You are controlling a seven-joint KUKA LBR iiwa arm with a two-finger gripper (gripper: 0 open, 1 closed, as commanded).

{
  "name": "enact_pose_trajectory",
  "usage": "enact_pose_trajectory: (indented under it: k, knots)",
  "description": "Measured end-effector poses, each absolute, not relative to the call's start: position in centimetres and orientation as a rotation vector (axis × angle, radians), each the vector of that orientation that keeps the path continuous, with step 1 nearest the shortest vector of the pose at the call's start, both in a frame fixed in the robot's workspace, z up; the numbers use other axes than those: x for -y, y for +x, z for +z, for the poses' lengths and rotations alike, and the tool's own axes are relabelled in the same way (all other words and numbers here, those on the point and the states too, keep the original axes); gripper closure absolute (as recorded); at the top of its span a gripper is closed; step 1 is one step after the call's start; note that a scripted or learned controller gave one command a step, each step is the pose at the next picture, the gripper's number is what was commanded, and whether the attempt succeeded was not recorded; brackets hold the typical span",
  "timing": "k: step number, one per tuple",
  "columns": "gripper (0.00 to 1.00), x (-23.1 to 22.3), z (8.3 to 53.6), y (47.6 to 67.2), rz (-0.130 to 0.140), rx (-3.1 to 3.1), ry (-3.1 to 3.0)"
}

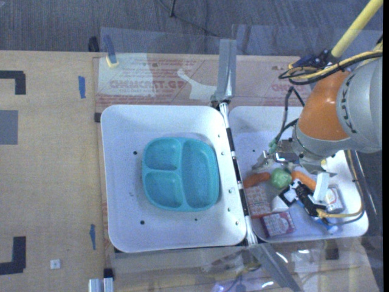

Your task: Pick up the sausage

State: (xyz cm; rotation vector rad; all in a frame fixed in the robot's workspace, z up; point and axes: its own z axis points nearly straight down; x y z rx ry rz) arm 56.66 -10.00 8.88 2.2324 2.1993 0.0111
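Arm (340, 111) reaching into the right bin, plate sitting in the left.
The gripper (271, 157) is hanging near the right bin's (249, 126) left edge, just beside a reddish sausage (255, 179) and a green ball (280, 177). A box (258, 200) and a packet (278, 224) are lying toward its front-left corner. A teal plate (197, 175) is resting mid left bin (121, 132).

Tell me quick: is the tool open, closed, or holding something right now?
Tool: cannot be told. It is low over the right bin, just above a green round item, with nothing visibly in its grasp.
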Motion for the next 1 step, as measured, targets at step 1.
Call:
enact_pose_trajectory:
  k: [1]
  knots:
    - [1.0,10.34,9.97,56.73,0.011,-2.19,2.234]
